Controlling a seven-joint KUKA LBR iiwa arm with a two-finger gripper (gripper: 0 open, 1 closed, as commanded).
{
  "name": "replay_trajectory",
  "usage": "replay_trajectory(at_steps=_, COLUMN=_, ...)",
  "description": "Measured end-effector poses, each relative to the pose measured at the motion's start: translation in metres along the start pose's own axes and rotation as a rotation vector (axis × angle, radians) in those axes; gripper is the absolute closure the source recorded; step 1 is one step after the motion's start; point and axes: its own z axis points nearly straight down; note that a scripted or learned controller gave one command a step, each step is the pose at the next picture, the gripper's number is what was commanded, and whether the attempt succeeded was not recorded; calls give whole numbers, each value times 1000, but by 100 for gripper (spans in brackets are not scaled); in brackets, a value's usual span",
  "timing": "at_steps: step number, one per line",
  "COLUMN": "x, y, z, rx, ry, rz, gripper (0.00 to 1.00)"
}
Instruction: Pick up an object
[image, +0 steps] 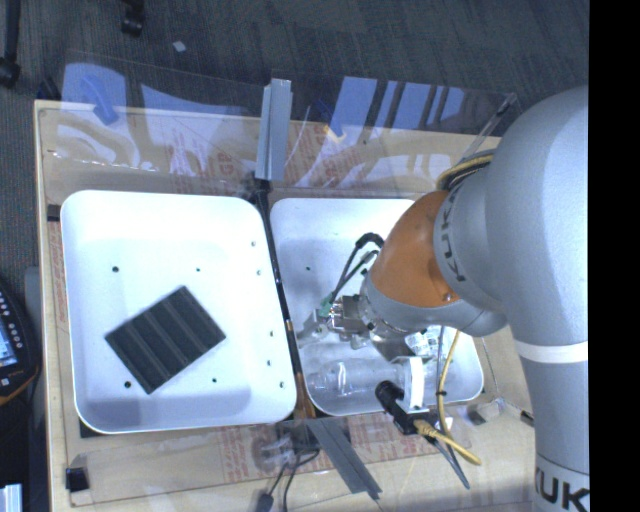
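While my arm reaches low into the right bin (300, 240) over a clear plastic bottle (340, 380) lying near its front wall, I judge the bottle light and slippery, best pinched across its middle, though I cannot tell my gripper's (345, 318) state.

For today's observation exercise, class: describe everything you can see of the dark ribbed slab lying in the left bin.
The dark ribbed slab is a flat, roughly rectangular piece, dark grey to black, with parallel ridges running along its length. Its surface looks matte, perhaps rubber or plastic. It lies flat on the floor of the left bin, turned at a slant to the bin's walls, in the lower middle part. It rests apart from the walls, and nothing else touches it. The arm works over the right bin, away from it.
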Motion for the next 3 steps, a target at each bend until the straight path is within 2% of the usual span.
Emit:
replay_trajectory(at_steps=1, x=0, y=26, z=-71, rx=10, ry=10, rz=168, gripper=0)
replay_trajectory(at_steps=2, x=3, y=-15, z=10, rx=-12, ry=-10, rz=158, gripper=0)
replay_trajectory(at_steps=3, x=-18, y=-13, z=-29, rx=7, ry=9, rz=271, gripper=0)
